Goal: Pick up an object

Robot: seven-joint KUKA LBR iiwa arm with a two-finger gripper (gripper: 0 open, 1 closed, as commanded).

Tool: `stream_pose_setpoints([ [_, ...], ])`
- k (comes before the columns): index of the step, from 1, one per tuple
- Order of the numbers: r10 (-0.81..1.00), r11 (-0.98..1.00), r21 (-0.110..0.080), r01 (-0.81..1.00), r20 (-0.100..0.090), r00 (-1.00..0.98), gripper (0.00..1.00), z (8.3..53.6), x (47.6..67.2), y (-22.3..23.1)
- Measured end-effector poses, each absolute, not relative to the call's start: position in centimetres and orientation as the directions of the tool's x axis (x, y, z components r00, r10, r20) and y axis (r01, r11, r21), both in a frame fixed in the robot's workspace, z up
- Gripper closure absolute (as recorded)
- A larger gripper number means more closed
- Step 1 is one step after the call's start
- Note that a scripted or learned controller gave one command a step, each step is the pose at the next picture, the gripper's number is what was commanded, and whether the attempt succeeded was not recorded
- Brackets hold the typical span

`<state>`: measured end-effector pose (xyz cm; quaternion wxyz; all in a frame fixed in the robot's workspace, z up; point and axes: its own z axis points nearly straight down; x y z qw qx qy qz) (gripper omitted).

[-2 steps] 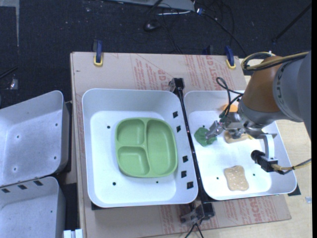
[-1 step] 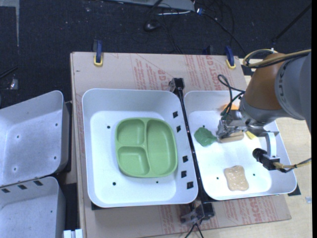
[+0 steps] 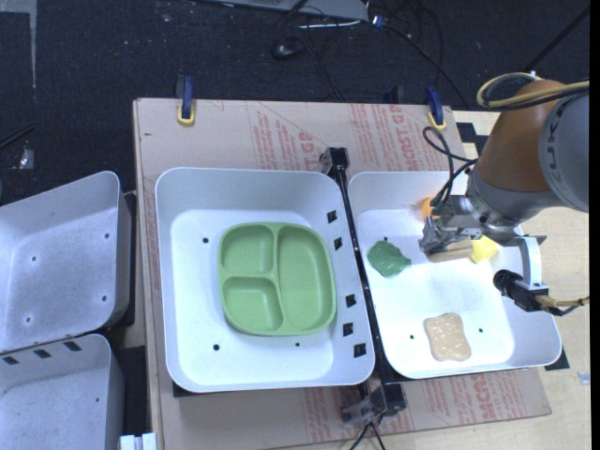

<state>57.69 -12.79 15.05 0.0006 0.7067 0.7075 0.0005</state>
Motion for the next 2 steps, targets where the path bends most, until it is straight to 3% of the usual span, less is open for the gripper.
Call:
stream_pose_setpoints([
  [1, 1.0, 0.003, 0.004, 1.0, -0.001, -0.003, 1.0, 21.1, 57.4, -12.1],
  [2, 1.0, 0.004, 0.006, 1.0, -0.001, -0.004, 1.0, 26.5, 58.4, -11.6],
])
